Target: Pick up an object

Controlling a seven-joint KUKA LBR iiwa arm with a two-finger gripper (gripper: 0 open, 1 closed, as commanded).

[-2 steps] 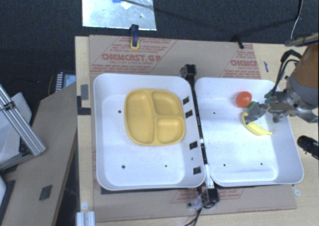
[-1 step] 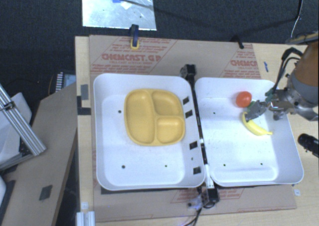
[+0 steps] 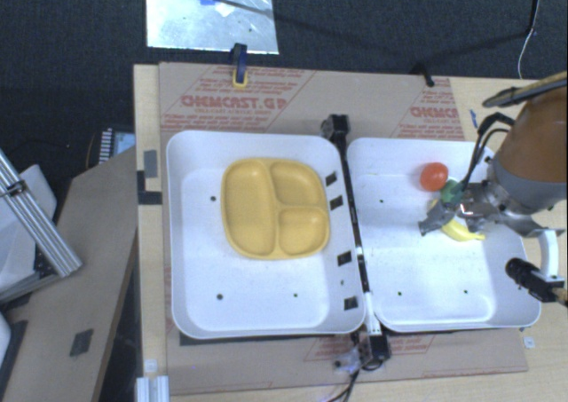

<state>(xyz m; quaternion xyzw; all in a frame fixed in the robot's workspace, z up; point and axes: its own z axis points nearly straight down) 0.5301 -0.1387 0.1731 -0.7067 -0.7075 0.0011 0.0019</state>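
dark carpet surrounds the surface [image 3: 293, 90], which carries two white bins. the hand [image 3: 441, 216] sits low in the right bin [image 3: 417, 303], near its right edge, over a yellow object [image 3: 461, 232] just below an orange ball [image 3: 433, 176]. whether it's apart or together, i cannot tell. likely the reaching step; next calls for closing squarely on the yellow object, then lifting

White bins [image 3: 266, 316] — yellow tray [image 3: 273, 208], orange-red ball [image 3: 433, 176], yellow banana [image 3: 461, 231]
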